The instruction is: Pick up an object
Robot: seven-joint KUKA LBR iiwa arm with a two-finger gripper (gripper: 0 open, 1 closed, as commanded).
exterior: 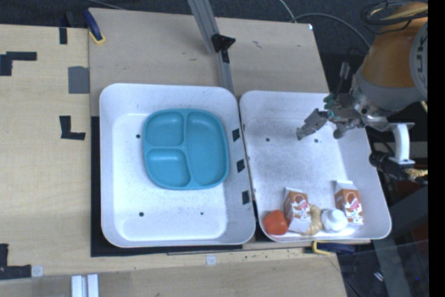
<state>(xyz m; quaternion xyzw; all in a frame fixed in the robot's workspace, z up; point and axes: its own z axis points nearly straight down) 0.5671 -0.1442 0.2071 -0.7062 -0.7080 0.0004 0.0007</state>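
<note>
A: Fingers?
B: Gripper [325,124] is hovering over the right bin [292,170], fingers seemingly parted, holding nothing.
A: Targets?
B: Two cartons [297,209], [348,204], an orange ball [275,222] and a white cap [336,220] are crowding the near wall. Descend squarely on one.
A: Left bin [118,149]?
B: Smooth teal tray [186,148], three compartments.

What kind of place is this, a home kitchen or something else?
Probably a robotics lab, not a kitchen: a robot arm reaches over two white bins on a plywood bench, with cables running behind.
</note>
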